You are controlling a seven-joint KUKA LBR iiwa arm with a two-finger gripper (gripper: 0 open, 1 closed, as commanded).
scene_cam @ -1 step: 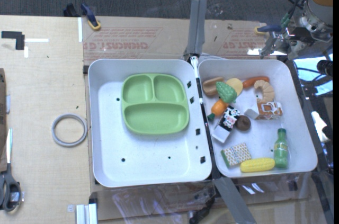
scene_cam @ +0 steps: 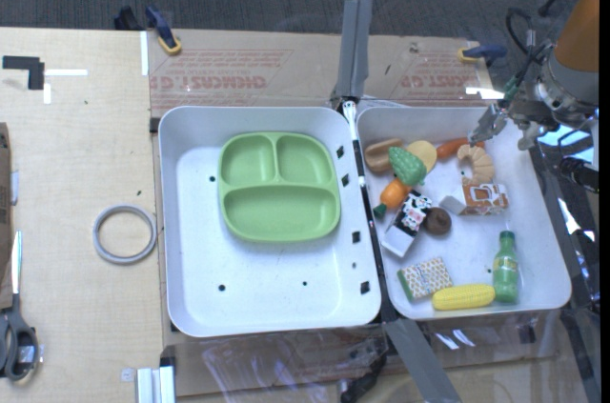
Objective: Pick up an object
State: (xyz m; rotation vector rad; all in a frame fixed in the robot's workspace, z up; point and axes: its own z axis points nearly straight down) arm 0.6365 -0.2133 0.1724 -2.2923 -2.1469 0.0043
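The right bin holds several toy foods: a hot dog bun, a green strawberry-like piece, an orange carrot, a croissant, an orange carton, a black-and-white box, a brown ball, a green bottle, a yellow corn cob and a checkered cracker. My gripper hangs over the bin's far right corner, above the croissant, with its two fingers spread and nothing between them.
A green divided plate lies in the left bin. A grey metal divider stands between the bins at the back. On the bench at left lie a tape ring and scissors.
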